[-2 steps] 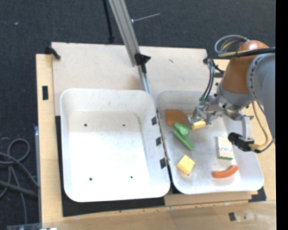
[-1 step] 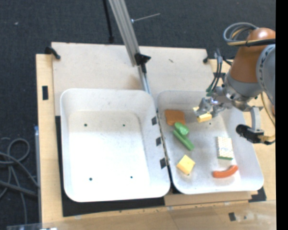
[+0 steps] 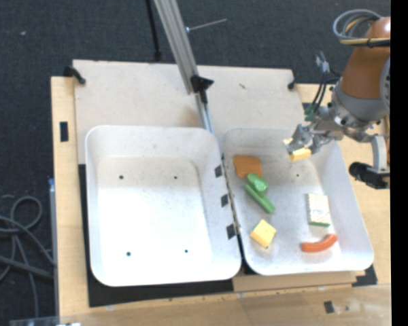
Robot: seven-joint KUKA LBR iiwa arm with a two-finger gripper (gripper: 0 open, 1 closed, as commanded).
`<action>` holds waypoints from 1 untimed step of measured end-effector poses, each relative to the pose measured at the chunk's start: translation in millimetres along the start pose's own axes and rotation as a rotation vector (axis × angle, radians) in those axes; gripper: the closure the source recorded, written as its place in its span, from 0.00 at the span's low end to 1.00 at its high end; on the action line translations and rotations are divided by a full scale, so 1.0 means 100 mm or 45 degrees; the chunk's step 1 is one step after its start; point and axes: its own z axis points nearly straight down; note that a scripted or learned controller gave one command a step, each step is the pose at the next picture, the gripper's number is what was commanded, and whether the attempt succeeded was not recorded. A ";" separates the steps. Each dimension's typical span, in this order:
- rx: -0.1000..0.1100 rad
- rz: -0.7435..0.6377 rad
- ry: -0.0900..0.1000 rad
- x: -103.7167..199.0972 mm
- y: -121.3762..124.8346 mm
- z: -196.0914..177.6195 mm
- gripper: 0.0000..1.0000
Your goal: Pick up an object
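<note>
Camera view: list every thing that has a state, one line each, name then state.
end effector: over the right bin's far edge, a small yellow piece at its fingertips
small yellow piece: at the end effector's tip, grip unclear
right bin: holds several items
orange block: lying flat
green object: lying on its side
yellow block: resting on the bin floor
white box: lying flat
orange sausage: lying curved
</note>
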 end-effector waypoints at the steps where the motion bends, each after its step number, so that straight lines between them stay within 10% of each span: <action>1: 0.008 -0.006 0.004 0.43 -0.04 -0.10 1.00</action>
